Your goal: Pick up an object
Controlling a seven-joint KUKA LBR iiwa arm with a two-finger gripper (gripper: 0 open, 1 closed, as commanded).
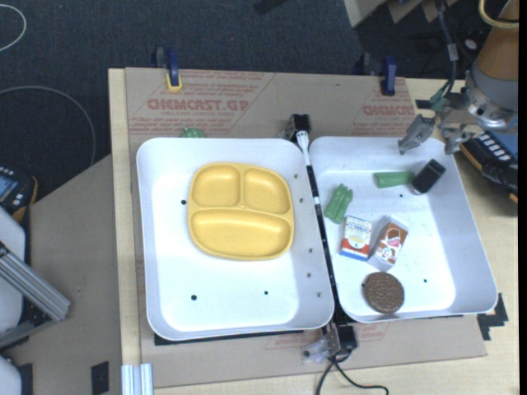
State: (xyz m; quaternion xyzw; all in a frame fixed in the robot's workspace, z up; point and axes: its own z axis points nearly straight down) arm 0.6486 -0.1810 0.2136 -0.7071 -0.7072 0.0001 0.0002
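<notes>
**Pincer hanging over the right bin's far edge**

The pincer point(434, 132) is hovering at about one o'clock over the right bin point(461, 245), its fingers spread apart and gripping nothing. The likeliest pickings are lying just below it: a green block point(392, 178) and a black block point(428, 176). Nearer the middle, two small cartons point(373, 240) are resting side by side, seemingly scattered for easy grasping. The left bin point(165, 253) is carrying a yellow divided tray point(241, 211). Both bins are sitting on a brown-board worktop point(247, 97) above dark carpet
</notes>
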